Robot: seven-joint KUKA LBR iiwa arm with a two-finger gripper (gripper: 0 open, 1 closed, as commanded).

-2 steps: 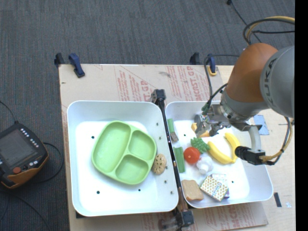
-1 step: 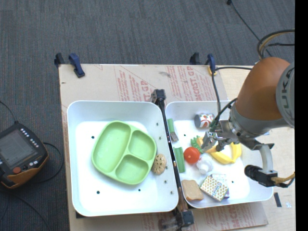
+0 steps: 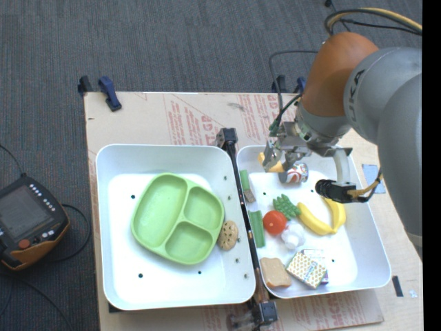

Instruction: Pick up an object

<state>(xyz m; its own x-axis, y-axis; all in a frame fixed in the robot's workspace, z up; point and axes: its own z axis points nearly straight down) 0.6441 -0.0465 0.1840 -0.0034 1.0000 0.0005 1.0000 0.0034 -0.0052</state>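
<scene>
Front of right bin: you see a slice of bread (image 3: pixel 276 273) beside a patterned packet (image 3: pixel 307 267), both near the front wall.
Right bin (image 3: pixel 372 254): it also holds a tomato (image 3: pixel 274 221), a green leafy piece (image 3: pixel 285 205), a white lump (image 3: pixel 293 236), two bananas (image 3: pixel 324 218) and green sticks (image 3: pixel 255 226) along its left wall.
Left bin (image 3: pixel 117 178): you find a green divided plate (image 3: pixel 178 218) with a cookie (image 3: pixel 228 234) touching its right edge.
Arm (image 3: pixel 358 81): it reaches in from your right, its orange band above the wrist.
Claw (image 3: pixel 289 161): it sits low at the back of the right bin, over a red-and-white can (image 3: pixel 295 174) and a yellow piece (image 3: pixel 272 163); you cannot tell whether it is apart or together.
Desk (image 3: pixel 172 119): brown board under both bins.
</scene>
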